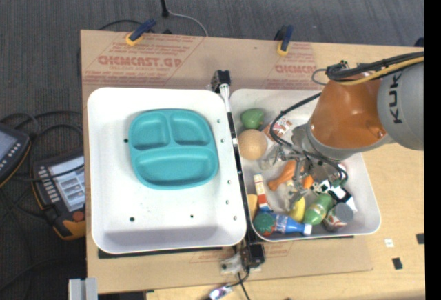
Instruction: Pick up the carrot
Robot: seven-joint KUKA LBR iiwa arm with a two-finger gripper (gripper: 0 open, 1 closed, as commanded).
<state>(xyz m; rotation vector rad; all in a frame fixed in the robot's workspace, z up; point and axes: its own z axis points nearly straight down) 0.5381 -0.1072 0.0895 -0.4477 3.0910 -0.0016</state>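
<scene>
The robot's claw (301,178) reaches down into the right bin (368,212), over the middle of a crowded pile of toy food. Its fingers are thin and dark and lost among the clutter, so whether they are spread or closed cannot be told. The carrot (284,174), a small orange wedge, lies just beside the claw tip toward the bin's centre, touching or nearly touching it; it does not show between the fingers. Above the claw, the arm's wide orange band (344,116) and grey body cover the bin's far right corner.

Around the carrot the toys lie packed close. A round tan ball (252,144) sits near the bin's left wall, with a green lime-like piece (252,117) beyond it toward the far edge. Near the front edge lie a yellow piece (298,208), a green rounded piece (318,210), and a blue and red bottle shape (284,225). A small red and white stick (260,188) lies by the left wall.

The left bin (103,223) is smooth white plastic and holds a teal divided plate (173,148) with three compartments. Both bins rest on a brown cardboard sheet (138,57) clamped at its far edge.
</scene>
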